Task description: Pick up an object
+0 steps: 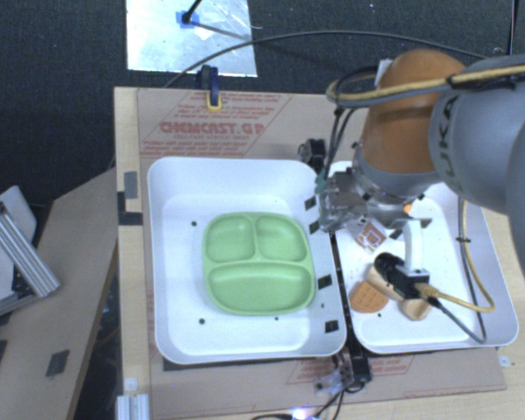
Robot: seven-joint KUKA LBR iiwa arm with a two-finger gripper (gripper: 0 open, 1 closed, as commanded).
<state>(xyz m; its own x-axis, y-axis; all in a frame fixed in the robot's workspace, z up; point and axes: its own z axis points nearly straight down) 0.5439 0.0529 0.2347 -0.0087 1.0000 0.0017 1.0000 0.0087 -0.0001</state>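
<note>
Over the right bin (494, 318), gripper (337, 201) hangs near its eleven-o'clock corner, grip state unreadable, well apart from the brown objects (369, 297) clustered at six o'clock, likely mid-approach; green divided plate (258, 262) fills the left bin (179, 182).

The grey arm (490, 138) reaches in from the right of the camera view, its thick upper link crossing the top right corner. Its orange band (411, 103) bulges just above the wrist, which points downward. The gripper (346, 201) hangs below the wrist, low and toward the left.
</note>
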